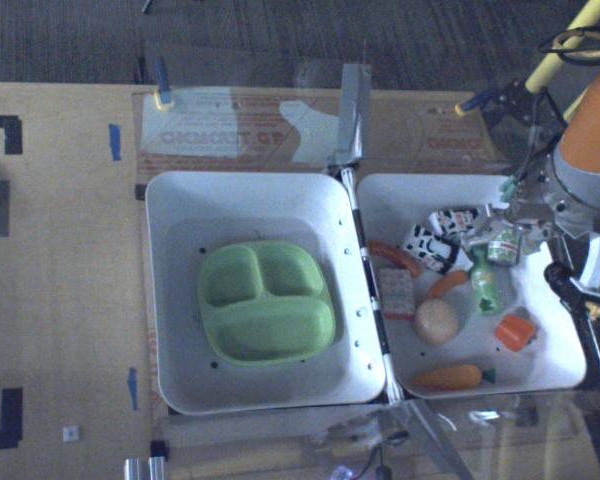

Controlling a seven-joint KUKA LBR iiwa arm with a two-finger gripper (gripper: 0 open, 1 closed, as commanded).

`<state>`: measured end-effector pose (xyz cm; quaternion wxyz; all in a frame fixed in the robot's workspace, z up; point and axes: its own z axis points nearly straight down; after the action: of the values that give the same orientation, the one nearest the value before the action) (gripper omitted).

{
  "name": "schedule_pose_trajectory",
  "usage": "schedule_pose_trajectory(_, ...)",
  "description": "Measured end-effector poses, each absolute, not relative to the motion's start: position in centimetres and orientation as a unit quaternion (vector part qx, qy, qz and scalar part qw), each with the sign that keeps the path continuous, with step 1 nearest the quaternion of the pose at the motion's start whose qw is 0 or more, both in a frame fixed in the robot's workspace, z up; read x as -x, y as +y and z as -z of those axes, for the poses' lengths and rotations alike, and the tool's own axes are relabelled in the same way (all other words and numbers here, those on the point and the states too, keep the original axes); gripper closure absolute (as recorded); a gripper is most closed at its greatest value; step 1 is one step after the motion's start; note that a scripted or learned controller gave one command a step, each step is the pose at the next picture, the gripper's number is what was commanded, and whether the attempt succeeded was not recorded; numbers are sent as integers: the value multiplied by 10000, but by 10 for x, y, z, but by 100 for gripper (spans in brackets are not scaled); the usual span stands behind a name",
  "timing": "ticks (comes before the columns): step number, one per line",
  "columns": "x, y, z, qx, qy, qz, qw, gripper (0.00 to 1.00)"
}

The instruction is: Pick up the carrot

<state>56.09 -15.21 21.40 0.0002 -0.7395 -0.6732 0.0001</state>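
Camera view shows the claw [502, 240] over the right bin [570, 368], its hold impossible to tell; the carrot [448, 376] lies well below it, near the bin's front wall.

green divided plate [267, 302] in left bin [170, 268], carrot [447, 376] near right bin's [570, 368] front wall, gripper [502, 236] above clutter

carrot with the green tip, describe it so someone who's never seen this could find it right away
Look in the right-hand white bin, along its front wall nearest the camera. The carrot lies there on its side, long and orange with a small green tip pointing right. Unlike the shorter orange piece farther back, it lies alone, in front of the round beige ball.
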Motion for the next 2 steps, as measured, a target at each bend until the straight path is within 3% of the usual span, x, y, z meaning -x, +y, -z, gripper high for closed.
schedule_pose_trajectory(1,-496,-182,-86,6750,-7378,10,-19,0)
schedule_pose_trajectory(2,-484,-220,-124,5407,-8412,6,-26,0)
